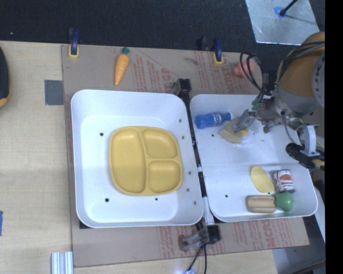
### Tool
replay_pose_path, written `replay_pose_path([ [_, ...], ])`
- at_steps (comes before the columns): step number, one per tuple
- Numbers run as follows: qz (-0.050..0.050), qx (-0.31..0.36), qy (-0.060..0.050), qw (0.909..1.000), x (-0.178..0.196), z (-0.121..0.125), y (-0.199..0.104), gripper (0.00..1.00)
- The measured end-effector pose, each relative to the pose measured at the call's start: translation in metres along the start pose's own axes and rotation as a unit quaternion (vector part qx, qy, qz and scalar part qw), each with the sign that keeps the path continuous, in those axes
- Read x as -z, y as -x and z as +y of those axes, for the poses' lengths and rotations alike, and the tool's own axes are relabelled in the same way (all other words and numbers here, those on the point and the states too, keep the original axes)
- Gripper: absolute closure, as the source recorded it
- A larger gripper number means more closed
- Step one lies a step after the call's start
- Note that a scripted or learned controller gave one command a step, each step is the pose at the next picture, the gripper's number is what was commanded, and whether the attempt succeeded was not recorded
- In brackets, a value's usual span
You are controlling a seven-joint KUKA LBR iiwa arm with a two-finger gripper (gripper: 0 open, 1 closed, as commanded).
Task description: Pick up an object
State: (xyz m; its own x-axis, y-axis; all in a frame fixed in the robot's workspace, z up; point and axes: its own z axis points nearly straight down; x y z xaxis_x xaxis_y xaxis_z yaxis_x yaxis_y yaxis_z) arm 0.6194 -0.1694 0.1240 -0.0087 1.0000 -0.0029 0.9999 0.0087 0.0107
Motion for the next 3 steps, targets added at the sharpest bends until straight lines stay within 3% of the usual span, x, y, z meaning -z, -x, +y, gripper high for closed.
replay_pose_path([
  [1,0.002,0.000,-0.006,1.0000,-0.033,0.016,-0.037,0.00],
  [2,0.000,0.001,-0.006,1.0000,-0.020,0.016,-0.034,1.00],
  [3,0.002,-0.004,-0.010,0.9999,-0.033,-0.050,-0.024,1.00],
])
